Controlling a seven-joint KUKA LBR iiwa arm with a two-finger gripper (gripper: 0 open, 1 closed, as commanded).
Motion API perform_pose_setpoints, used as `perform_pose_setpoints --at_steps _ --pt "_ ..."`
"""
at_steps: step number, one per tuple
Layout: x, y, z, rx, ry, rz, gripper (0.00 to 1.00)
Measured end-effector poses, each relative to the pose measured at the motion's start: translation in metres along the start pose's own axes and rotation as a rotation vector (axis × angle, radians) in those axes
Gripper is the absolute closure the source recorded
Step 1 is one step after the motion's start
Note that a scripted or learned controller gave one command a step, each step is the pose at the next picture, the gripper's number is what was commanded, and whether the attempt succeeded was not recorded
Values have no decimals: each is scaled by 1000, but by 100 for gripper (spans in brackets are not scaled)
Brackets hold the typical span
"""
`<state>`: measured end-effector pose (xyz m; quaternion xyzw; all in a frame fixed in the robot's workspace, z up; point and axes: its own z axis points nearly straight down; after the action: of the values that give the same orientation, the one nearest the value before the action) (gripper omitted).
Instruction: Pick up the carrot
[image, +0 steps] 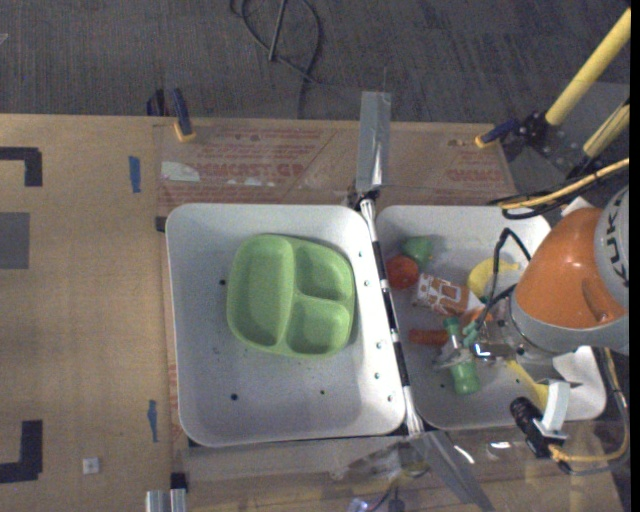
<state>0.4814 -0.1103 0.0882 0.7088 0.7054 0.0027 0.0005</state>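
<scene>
the carrot (428, 338) lies flat in the right bin (440, 412), near its left wall, below a small carton (439, 292) and a red tomato (403, 271). the jaws (462, 348) hang just right of the carrot, above a green bottle (464, 376); whether they are released or clenched cannot be told. a green divided plate (291, 295) sits in the left bin (200, 390).
</scene>
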Motion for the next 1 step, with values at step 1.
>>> perform_pose_setpoints --at_steps 1 --pt "-31 83 0 -6 -7 -75 0"
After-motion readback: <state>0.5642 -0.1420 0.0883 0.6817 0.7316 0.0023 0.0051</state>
